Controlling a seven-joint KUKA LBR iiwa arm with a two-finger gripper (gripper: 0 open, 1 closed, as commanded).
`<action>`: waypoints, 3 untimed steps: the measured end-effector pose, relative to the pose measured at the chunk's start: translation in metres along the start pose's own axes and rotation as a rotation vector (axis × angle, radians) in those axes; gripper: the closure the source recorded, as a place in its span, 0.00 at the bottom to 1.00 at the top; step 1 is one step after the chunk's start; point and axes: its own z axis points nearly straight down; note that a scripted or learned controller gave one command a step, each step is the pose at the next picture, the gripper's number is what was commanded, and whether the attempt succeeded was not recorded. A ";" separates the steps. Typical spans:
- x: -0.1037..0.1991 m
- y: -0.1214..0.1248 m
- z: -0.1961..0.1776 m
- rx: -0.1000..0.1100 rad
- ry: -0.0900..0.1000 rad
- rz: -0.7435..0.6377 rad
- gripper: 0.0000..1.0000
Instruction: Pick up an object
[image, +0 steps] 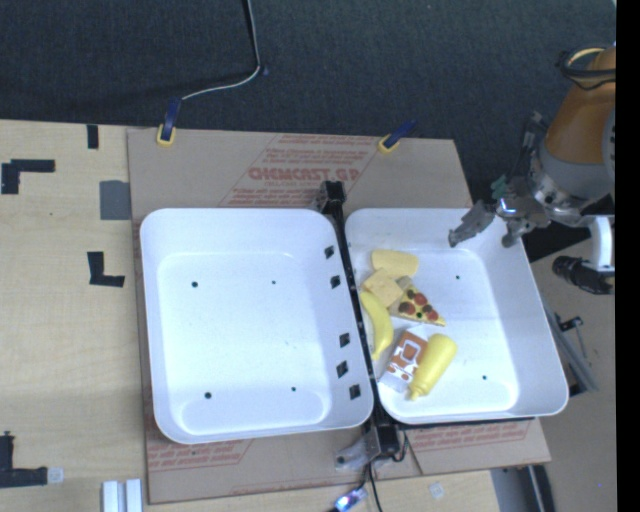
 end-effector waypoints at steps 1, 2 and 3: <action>-0.009 0.047 -0.164 -0.007 -0.002 -0.001 0.00; -0.026 0.012 -0.323 -0.007 -0.002 0.002 0.00; -0.025 0.014 -0.322 0.009 0.002 0.000 1.00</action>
